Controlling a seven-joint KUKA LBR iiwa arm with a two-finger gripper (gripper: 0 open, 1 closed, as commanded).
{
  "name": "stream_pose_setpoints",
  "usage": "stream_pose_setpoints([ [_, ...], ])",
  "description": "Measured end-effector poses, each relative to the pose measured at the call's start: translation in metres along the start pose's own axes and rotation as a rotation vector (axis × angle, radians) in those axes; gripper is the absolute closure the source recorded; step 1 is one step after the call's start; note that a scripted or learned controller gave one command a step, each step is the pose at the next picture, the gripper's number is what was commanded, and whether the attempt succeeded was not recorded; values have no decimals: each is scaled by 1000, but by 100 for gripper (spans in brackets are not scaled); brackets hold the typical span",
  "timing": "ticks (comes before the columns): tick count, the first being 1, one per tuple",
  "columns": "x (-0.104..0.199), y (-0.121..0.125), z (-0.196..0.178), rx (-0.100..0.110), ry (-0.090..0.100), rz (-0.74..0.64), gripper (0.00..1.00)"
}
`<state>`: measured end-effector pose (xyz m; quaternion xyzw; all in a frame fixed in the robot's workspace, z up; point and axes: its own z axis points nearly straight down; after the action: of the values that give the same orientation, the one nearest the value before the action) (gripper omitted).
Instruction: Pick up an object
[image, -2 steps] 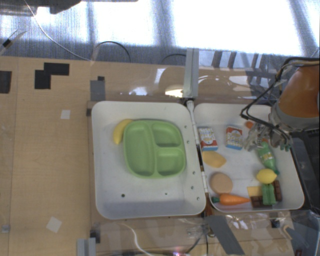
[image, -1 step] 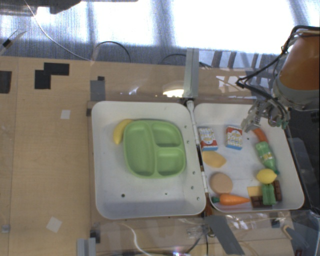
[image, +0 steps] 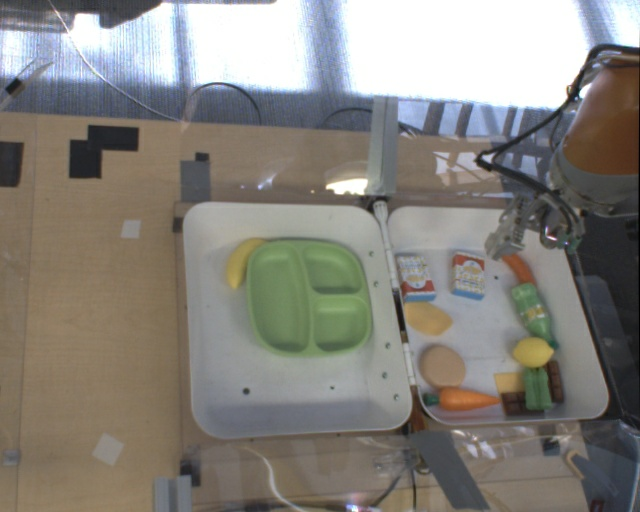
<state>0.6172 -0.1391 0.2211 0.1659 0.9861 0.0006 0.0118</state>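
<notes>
1. A wooden table (image: 90, 330) is seen from above, bearing two shallow white bins side by side: the left bin (image: 215, 400) and the right bin (image: 480, 225).
2. The grey arm (image: 600, 130), with its orange band, is seen entering at 3 o'clock, its jaws (image: 512, 240) hanging over the right bin's 1 o'clock corner, just above an orange carrot (image: 518, 268); whether they are wide or narrow cannot be told, and nothing is seen between them.
3. A green divided plate (image: 305, 297) is laid in the left bin, with a yellow banana (image: 238, 262) tucked against its 10 o'clock edge.
4. Two small cartons (image: 416, 277) and (image: 468, 276) are stood side by side at the right bin's 12 o'clock.
5. A green bottle (image: 533, 312) is laid at 3 o'clock, with a lemon (image: 533, 352) just below it.
6. A pale yellow slice (image: 428, 319) and a tan egg-shaped piece (image: 443, 366) are placed along the 9 o'clock side.
7. A second carrot (image: 467, 400) is laid at 6 o'clock, beside a brown chocolate bar (image: 520, 400) and a green block (image: 537, 388) at 5 o'clock.
</notes>
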Motion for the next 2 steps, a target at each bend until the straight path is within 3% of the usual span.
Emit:
stream_pose_setpoints([
  [1, -2, 2, -13, -2, -10, -5, 100],
  [2, 36, -19, 63, 6, 20, 168, 100],
])
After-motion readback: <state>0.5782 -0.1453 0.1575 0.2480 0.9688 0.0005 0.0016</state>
